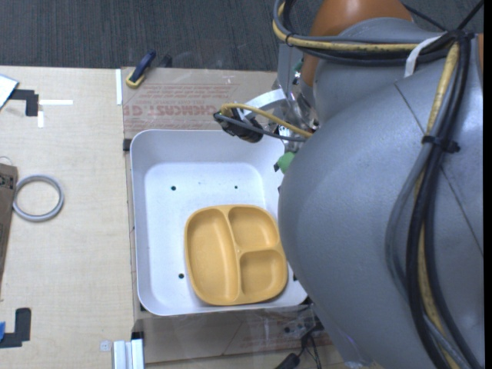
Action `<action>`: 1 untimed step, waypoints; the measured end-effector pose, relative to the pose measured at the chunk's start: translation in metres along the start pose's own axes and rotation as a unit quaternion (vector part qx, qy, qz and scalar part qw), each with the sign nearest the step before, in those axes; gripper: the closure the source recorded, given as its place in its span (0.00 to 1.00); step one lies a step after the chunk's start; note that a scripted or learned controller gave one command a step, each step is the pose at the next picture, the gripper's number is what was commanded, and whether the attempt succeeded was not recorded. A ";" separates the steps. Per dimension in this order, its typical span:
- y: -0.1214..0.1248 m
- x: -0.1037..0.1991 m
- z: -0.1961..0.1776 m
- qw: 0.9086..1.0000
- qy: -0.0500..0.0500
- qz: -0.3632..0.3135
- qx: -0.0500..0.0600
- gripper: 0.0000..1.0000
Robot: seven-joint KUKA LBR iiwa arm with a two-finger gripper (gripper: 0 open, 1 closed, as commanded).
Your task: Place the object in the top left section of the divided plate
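A yellow divided plate (234,254) lies in the white bin (157,183), toward its near right corner. It has one long section on its left side and two smaller sections on its right, and all three hold nothing. The grey arm (384,206) with its orange band (350,2) looms over the right half of the view and covers the bin's right edge. A small green piece (286,161) peeks out at the arm's left edge, just past the bin's far right corner; what it is cannot be told. Black cabling (240,125) hangs above the bin's far rim.
A roll of grey tape (36,197) lies on the wooden bench to the left. A blue and yellow tool (141,68) rests at the far edge, by a cardboard sheet (184,102) behind the bin. White bin floor shows left of and beyond the plate.
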State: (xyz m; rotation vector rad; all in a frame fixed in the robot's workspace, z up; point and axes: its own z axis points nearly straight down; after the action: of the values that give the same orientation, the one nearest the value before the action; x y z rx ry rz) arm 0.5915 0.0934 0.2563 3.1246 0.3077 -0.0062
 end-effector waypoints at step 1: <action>-0.026 0.062 0.128 1.000 0.000 0.000 0.000 1.00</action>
State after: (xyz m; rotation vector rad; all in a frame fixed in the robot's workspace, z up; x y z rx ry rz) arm 0.6464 0.1310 0.1278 3.1256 0.3067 -0.0063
